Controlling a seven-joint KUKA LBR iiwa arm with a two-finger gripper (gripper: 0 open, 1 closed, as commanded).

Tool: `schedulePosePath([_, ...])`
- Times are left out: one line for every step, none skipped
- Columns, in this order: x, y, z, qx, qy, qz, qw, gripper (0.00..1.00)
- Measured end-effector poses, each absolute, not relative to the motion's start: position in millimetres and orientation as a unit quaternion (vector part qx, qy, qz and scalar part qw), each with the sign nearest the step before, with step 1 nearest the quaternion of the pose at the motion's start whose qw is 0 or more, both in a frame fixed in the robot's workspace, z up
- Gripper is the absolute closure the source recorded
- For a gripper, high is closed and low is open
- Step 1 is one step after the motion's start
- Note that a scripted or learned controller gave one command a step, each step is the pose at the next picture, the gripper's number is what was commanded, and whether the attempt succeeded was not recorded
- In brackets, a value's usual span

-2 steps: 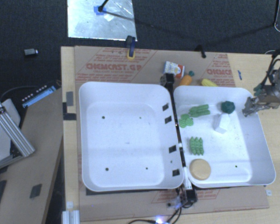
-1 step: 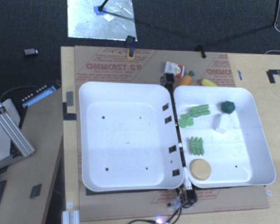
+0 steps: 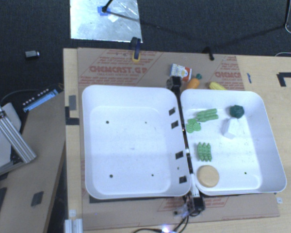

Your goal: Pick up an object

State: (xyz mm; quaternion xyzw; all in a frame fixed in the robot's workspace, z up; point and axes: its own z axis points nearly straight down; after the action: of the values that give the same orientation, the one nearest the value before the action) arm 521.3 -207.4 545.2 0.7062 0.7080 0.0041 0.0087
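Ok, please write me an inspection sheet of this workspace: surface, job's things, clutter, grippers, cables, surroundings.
Surface: cardboard-covered bench bearing a left bin and a right bin, side by side.
Job's things: all in the right bin: tan disc, ridged green piece, long green piece, small green piece, dark green ball, white block.
Clutter: orange item and yellow item on the bench behind the right bin; yellow clamp at the far edge.
Grippers: nothing seen.
Cables: black cable across the floor; wires at the near edge.
Surroundings: dark carpet, shiny metal sheet, aluminium frame at left.
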Motion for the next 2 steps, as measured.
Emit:
schedulePosePath([485.0, -206.3, 535.4, 0.707, 0.707, 0.0007, 0.001, 1.0])
schedulePosePath([486.5, -206.4, 535.5, 0.706, 0.708, 0.0007, 0.002, 0.0])
